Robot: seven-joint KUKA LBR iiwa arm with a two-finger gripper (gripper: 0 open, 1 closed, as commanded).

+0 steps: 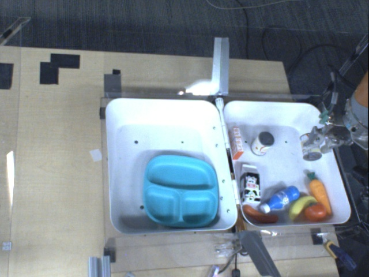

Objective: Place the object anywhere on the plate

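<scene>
Pale wood-coloured surface on the left, with a few black squares stuck on it toward the far side. Next over is the left bin, white and shallow, and sitting in its near half is the plate, a light blue one split into compartments, nothing on it.

The right bin sits just beside the left bin and touches it along the middle divider. Right against that divider there's a small red and white packet, and just right of it a little white ball-shaped thing with a dark top. Nearer to us is a small black and white carton. Along the near edge it gets crowded: a red pepper-looking piece, a blue bottle lying on its side, a yellow banana, a red tomato and an orange carrot, all bunched together and touching.

The pincer is at the right side of the right bin, above the carrot end of the pile. Honestly can't tell if its jaws are apart or together, too blurry there, and I can't see anything held in it.
</scene>
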